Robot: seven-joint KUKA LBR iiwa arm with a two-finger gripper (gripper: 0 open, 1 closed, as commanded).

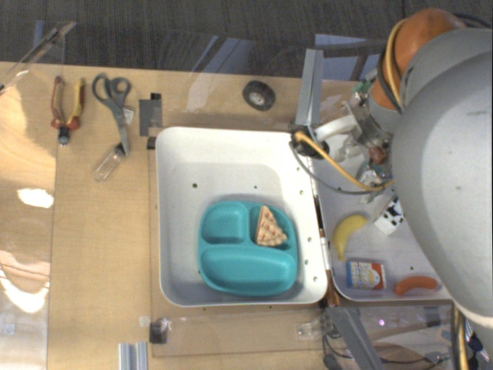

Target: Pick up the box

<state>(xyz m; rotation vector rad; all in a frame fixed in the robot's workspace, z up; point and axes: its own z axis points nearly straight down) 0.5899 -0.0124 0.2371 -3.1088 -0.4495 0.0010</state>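
I see the box [365, 274] lying flat just right of the banana [348, 233], long axis across the bin, below my arm [451, 168]; the gripper's state I cannot tell.

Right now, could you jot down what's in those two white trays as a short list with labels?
left bin: teal divided plate with a pizza slice in its upper right compartment
right bin: banana, small box, sausage, black and white dice
arm: covers most of the right bin
bench: scissors, pliers, tape roll
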